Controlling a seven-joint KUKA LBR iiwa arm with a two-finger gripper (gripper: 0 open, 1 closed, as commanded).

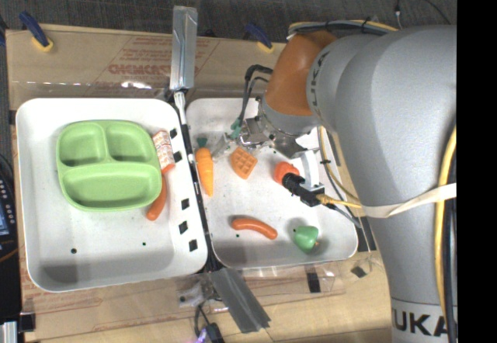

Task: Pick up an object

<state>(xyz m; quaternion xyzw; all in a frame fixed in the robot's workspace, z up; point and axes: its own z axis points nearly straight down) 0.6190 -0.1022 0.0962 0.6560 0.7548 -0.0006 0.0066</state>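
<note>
The orange waffle-shaped toy (243,162) lies on the floor of the right white bin (233,256), toward its far edge, just below the end effector (250,134). Whether it touches the toy cannot be told, nor how it is set, since the grey arm's wrist covers most of it. An orange toy carrot (205,169) lies by the bin's left wall, a red-orange sausage (254,227) near its front edge, and a green pepper-like toy (306,237) toward its front right corner. A small red-orange piece (284,171) is partly hidden by a black cable fitting. In the left white bin (46,256), a green divided plastic tray (106,164) half covers another sausage (158,203).
</note>
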